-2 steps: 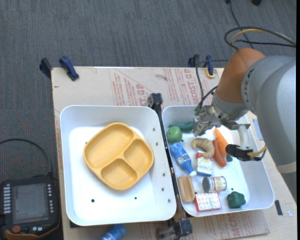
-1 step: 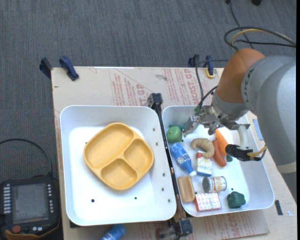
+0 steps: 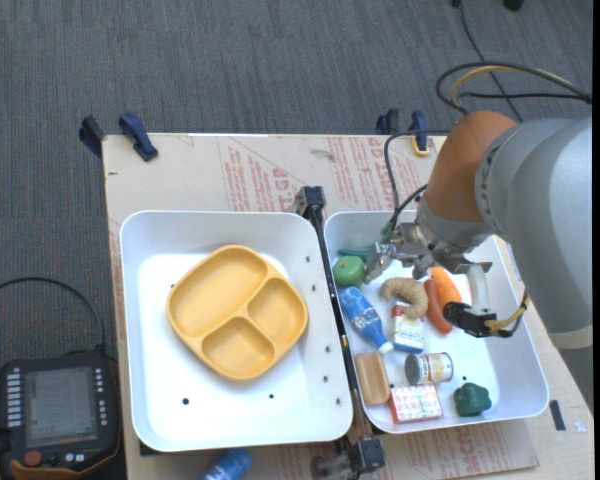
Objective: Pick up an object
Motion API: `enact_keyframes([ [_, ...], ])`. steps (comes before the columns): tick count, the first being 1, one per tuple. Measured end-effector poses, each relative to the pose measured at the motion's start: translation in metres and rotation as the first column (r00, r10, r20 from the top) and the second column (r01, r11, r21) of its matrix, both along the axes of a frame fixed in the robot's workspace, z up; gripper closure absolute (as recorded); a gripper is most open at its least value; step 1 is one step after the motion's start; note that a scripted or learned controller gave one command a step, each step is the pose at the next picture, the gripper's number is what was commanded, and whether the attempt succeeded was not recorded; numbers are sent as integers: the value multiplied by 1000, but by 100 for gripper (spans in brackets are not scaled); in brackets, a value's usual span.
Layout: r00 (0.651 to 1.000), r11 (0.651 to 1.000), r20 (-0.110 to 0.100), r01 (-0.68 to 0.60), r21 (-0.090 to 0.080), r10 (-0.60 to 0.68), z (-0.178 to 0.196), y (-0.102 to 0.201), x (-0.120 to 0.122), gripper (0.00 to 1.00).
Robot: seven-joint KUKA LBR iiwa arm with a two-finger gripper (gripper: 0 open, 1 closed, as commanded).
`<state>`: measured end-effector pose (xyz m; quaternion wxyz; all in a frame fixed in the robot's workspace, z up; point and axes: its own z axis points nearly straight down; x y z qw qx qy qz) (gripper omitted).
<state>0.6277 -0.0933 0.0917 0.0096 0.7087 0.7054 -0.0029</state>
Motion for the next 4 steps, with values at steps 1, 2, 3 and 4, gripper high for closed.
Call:
enact_keyframes([
  [1, 1000, 1000, -10, -5, 18, 5, -4, -49, 16, 0],
  [2, 1000, 1000, -6, -5, 8, 5, -2, -5, 17, 0],
  [3, 1000, 1000, -10, -5, 17, 5, -4, -68, 16, 0],
  [4, 1000, 1000, -2, -3, 5, 3, -1, -4, 16, 0],
])
